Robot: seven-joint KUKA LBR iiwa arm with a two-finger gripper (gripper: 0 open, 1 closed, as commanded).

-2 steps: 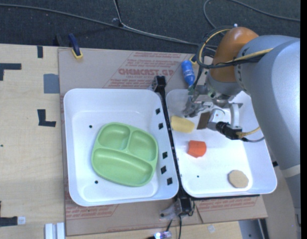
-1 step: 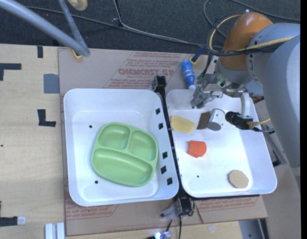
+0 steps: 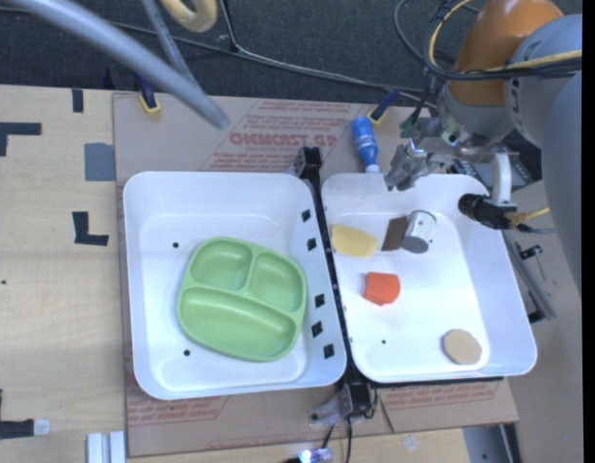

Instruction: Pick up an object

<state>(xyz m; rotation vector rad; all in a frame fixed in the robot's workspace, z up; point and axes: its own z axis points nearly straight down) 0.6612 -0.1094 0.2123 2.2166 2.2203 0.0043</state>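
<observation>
White right bin [image 3: 490,287] holds a yellow block [image 3: 354,240], red block [image 3: 381,287], tan disc [image 3: 462,346] and brown-and-silver piece [image 3: 410,231], with the claw [image 3: 405,169] above its far rim, its state impossible to tell.

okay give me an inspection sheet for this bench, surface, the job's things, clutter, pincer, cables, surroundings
Surface: cardboard sheet under two white bins, left bin and right bin.
Job's things: right bin holds yellow piece, orange block, tan disc, brown-and-silver item.
Clutter: green divided plate in left bin; blue bottle on cardboard.
Pincer: pincer above right bin's back rim, holding nothing visible.
Cables: black cables looping by arm.
Surroundings: wooden bench with black tape marks.
</observation>
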